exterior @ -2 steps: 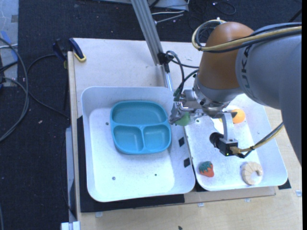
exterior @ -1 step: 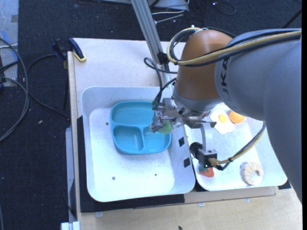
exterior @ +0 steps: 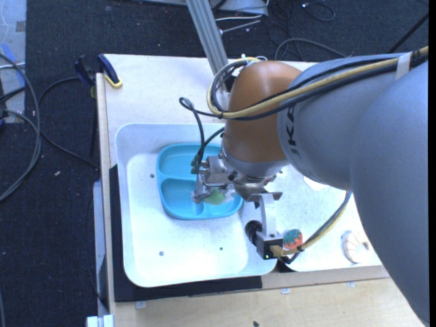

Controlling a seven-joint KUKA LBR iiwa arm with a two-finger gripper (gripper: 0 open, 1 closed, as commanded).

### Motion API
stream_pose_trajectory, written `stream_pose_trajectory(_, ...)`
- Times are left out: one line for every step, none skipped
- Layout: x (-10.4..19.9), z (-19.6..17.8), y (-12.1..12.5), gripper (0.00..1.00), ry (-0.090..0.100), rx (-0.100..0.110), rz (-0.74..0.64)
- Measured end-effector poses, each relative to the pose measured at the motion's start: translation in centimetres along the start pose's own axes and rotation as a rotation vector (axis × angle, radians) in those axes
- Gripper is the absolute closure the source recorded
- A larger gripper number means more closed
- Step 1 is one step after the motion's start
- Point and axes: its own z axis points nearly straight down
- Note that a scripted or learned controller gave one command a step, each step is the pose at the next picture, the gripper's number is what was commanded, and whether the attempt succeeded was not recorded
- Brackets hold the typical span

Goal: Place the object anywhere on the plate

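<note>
While the arm's orange band (exterior: 262,111) and grey bulk hid most of what lay behind it, the pincer (exterior: 206,195) hung low over the blue plate (exterior: 178,182), reaching in toward the plate's right-hand portion. Right at its tip sat a small pale green object (exterior: 216,197), apparently touching or just beside the fingers and directly over the plate's blue surface. Whether that object was gripped, resting loose on the plate, or merely beside the tip could not be told from this slanted view, and likewise the state of the pincer, apart or together, could not be told, since the metal parts ran together in the picture.

The relation that mattered was vertical: the green object lay just beneath and slightly to the wrist side of the pincer, with the plate directly below both. The object was too small for any long axis to be made out. The plate itself was a divided dish with a ridge running through it, sitting in the left white bin (exterior: 150,251) on the worktop (exterior: 157,73).

By my judgement, the task stood at or near its final step; if the object was held, a release would probably drop it onto the plate, given nothing but plate lay under it.

Nearer the camera from the pincer, a small orange and teal thing (exterior: 292,238) sat by the bins' shared edge.
</note>
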Motion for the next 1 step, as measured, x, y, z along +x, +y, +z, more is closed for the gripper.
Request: stream_pose_trajectory(-0.31,-0.05,0.14,0.0,-0.001,-0.002,0.007)
